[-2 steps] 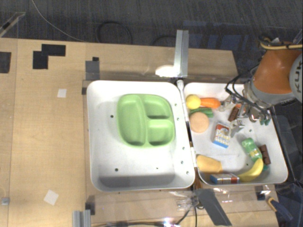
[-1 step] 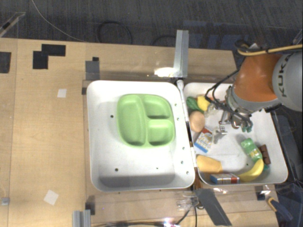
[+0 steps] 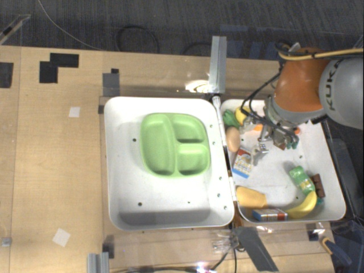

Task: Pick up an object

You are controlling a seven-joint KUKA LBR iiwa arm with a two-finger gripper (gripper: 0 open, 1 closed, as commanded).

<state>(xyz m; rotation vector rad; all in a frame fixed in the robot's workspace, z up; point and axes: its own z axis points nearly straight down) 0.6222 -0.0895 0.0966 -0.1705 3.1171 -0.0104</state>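
Note:
My gripper (image 3: 267,144) hangs low over the upper middle of the right bin (image 3: 336,178), below the orange wrist band (image 3: 298,87). Just left of it lie a small printed box (image 3: 242,162) and a tan egg-shaped object (image 3: 232,139). A green piece (image 3: 230,118) and a yellow piece (image 3: 240,115) sit in the bin's far left corner. Nearer the front are a yellow-orange wedge (image 3: 251,197), a marker (image 3: 268,214), a banana (image 3: 304,205) and a green packet (image 3: 300,177). I see nothing held in the gripper.
The left bin (image 3: 122,152) holds a green divided plate (image 3: 173,144). A metal post (image 3: 217,64) stands behind the wall between the bins. The grey arm covers the right bin's far right corner. Bare white floor lies in the right bin's middle (image 3: 273,178).

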